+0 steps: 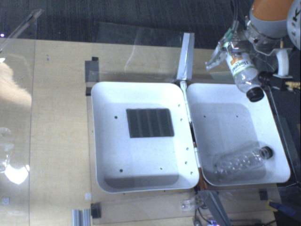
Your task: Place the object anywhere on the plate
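We view the bench (56,126) from above at a slant, with two shallow white bins side by side; the left bin (141,180) holds a dark ribbed rectangular plate (150,123) lying flat slightly above its centre; the right bin (225,102) holds a clear plastic bottle (240,163) lying on its side near the lower right corner, its dark cap pointing toward the right wall. At upper right we see the arm (273,6), grey with an orange band, reaching in above the far edge of the right bin; its gripper (233,48) is closed around a second clear bottle with a white label (243,69), which sits between the fingers, tilted, with its dark cap pointing down and to the right. This held bottle hangs over the upper right corner of the right bin, well apart from the plate. A metal bracket (186,55) stands upright behind the seam between the two bins.
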Controlling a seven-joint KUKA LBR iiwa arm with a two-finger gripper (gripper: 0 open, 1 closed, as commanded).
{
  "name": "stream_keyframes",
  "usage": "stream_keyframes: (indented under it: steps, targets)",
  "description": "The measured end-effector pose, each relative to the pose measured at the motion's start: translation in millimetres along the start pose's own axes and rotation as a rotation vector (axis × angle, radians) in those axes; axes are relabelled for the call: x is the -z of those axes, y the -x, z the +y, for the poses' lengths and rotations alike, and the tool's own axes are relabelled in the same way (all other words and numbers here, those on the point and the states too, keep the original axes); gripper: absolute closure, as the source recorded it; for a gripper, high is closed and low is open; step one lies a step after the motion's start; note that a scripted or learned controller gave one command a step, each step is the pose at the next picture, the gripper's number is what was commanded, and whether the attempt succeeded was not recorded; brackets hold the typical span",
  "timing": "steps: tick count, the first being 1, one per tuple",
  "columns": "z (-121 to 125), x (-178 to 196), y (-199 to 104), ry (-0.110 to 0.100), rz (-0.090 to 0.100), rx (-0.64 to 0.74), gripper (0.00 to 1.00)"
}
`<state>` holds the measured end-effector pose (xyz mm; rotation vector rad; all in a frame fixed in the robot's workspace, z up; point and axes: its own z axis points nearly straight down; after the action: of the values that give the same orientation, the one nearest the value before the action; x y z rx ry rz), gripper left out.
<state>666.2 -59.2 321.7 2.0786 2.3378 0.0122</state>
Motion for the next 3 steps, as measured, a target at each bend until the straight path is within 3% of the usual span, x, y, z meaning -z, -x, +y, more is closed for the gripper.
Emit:
stream_keyframes:
  steps: [2, 3]
  targets:
    - [3, 22, -2, 0.012, -0.006, 0.014, 1.00]
    - [-9, -15, -53, -0.010, 0.005, 0.169, 1.00]
